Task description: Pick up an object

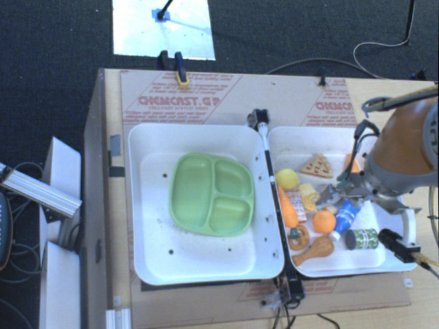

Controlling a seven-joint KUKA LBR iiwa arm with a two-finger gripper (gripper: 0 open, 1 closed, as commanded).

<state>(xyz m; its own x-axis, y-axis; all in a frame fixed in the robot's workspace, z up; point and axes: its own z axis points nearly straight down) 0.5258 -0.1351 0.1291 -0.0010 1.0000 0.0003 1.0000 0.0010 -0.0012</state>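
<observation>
The grey arm's claw is hanging low in the right white bin, just above the blue plastic bottle, with the round orange ball just left of that bottle. This looks like the approach step; next it needs a clean descent onto one item. Whether the claw is apart or together I cannot tell, since the wrist is hiding it.

Bright, even overhead light on my feed, soft resolution throughout.

I see the white bins nearly blown out, with glare on the pale sheet lying on the dark floor. Shadows are faint and short, pooling under the green tray. Small items look blocky and smeared; the arm at the right edge appears slightly blurred.
</observation>
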